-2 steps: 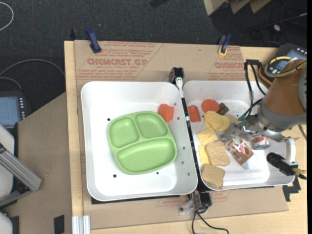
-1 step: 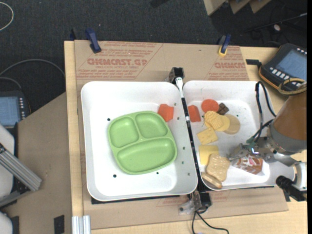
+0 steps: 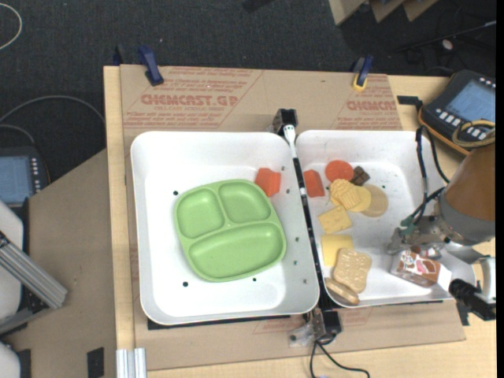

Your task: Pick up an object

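Note:
My gripper hangs low over the right side of the right bin, reaching in from the right edge. Just below it lies a red and white wrapped packet, partly covered by the wrist. To its left a pile of toy foods lies in the same bin: a red disc, a brown piece, a round yellow cracker, a beige disc, a yellow cheese slice, a square cracker and an orange block.
The left bin holds a green divided plate and an orange block near its right wall. A grey pendant with a blue screen sits beyond the right bin. Cables trail at the bench's front edge.

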`<state>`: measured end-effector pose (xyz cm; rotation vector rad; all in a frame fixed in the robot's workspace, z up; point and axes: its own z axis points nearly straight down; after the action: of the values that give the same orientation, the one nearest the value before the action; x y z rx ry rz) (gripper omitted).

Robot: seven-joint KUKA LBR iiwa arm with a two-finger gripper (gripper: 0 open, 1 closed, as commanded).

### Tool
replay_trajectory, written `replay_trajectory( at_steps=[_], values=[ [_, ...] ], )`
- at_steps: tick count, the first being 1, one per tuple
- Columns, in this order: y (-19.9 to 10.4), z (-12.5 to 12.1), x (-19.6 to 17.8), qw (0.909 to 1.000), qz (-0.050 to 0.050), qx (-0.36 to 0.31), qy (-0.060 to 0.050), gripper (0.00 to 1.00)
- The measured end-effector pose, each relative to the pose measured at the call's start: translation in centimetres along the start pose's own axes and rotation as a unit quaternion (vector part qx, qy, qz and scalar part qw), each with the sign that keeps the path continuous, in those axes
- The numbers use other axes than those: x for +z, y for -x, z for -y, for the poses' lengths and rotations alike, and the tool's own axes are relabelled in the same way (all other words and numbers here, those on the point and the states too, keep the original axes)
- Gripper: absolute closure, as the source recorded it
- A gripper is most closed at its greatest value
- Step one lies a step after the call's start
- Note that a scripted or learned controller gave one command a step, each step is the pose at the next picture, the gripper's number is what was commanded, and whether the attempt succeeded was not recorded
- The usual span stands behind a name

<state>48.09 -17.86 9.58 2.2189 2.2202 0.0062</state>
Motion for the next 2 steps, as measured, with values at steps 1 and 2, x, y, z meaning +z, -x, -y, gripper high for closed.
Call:
replay_trajectory(
  at_steps=[1,2],
  values=[
    [-2.92,-5.76,-6.5,1.0,0.002,-0.002,0.002,1.0],
    [-2.74,-5.45,-7.13,1.0,0.001,0.0,-0.001,1.0]
  ],
)
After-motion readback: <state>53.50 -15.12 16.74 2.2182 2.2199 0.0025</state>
